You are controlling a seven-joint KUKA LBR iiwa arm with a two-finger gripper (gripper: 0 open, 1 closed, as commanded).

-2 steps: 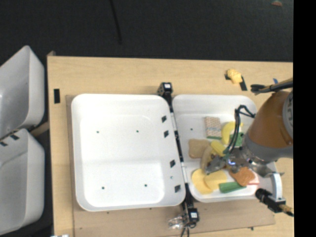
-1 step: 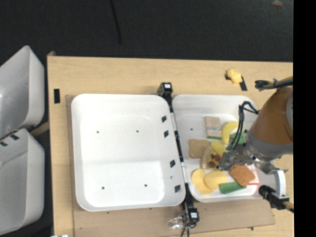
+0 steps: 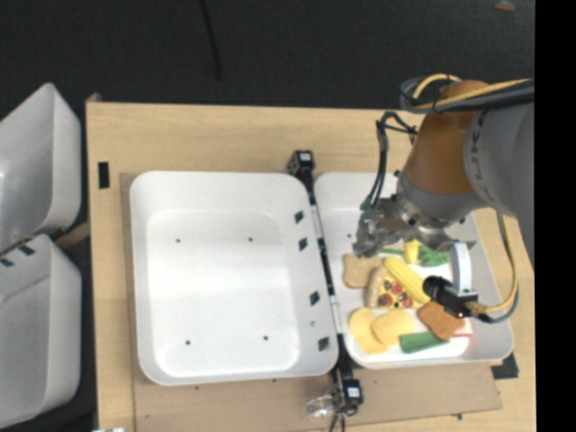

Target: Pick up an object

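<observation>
Dark floor surrounds your wooden bench (image 3: 108, 241), where two white bins sit side by side. Your left bin (image 3: 225, 277) is the bigger white expanse; the right bin (image 3: 337, 196) holds a heap of toy food. Your grey arm (image 3: 468, 151) reaches over it, and the gripper (image 3: 373, 232) hangs low just above the pile. Beneath it lie a yellow corn cob (image 3: 405, 277), a pizza slice (image 3: 391, 293) and a green piece (image 3: 416, 340).
</observation>
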